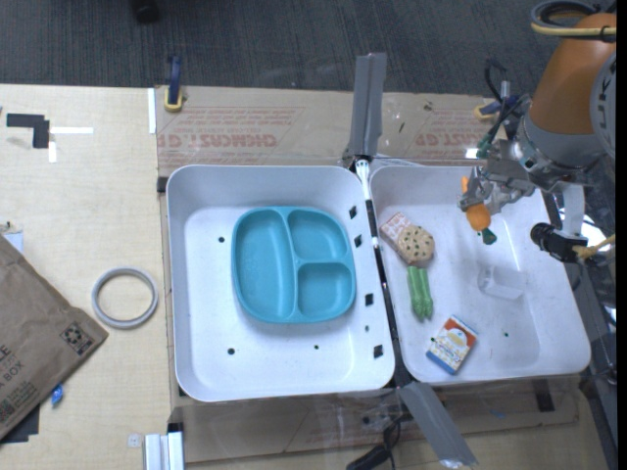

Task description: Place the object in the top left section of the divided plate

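Two white bins on bench, blue divided plate in left bin, pincer above rt bin clamped on orange object.

Single fixed camera overhead, slanted down on both bins.

A small orange object with a dark tip sits between the fingers of the two-finger gripper, raised over the right bin's far side. The teal plastic divided plate — three sections, rounded corners — lies flat in the left bin, well apart from it.
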Action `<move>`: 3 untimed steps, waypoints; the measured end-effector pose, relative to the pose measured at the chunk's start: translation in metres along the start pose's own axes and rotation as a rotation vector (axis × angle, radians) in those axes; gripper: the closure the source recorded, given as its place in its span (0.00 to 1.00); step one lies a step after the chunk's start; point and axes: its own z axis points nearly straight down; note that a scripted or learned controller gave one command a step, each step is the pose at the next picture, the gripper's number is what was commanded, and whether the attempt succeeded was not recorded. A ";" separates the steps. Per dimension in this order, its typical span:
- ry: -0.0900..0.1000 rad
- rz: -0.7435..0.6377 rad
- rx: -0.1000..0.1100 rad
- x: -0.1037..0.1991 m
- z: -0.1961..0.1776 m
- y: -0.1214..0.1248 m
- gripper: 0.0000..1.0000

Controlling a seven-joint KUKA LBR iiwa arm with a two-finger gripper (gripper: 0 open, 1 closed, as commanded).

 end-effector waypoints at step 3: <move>-0.001 0.119 0.002 0.144 0.002 -0.057 1.00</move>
